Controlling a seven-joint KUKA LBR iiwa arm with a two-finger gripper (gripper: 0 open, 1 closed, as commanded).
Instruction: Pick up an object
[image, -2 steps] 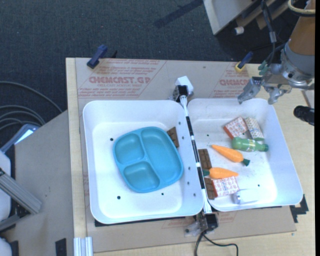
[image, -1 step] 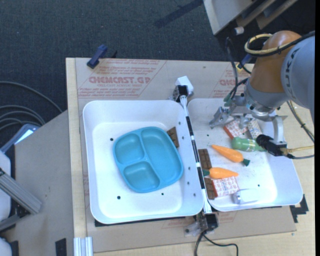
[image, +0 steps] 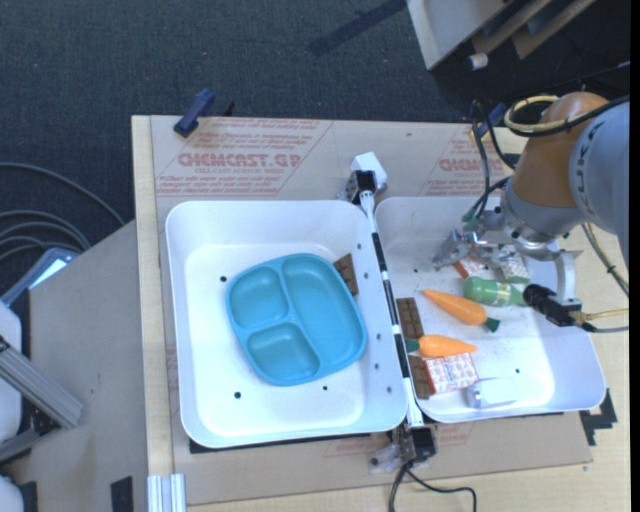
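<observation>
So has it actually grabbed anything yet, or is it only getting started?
Nothing looks lifted yet. The gripper is low in the right bin, near the green bottle, while both carrots lie loose. Its grasp isn't visible. The pick and lift remain.

The two bins (image: 200, 300) are white. The plate (image: 295, 318) in the left bin is light blue. In the right bin lie two orange carrots (image: 455, 306), a green bottle (image: 492, 292) and a red-and-white box (image: 450, 373). The arm (image: 590, 160) is grey with an orange band (image: 550, 160).

One fixed camera overlooks both bins (image: 190, 300) aslant.
</observation>
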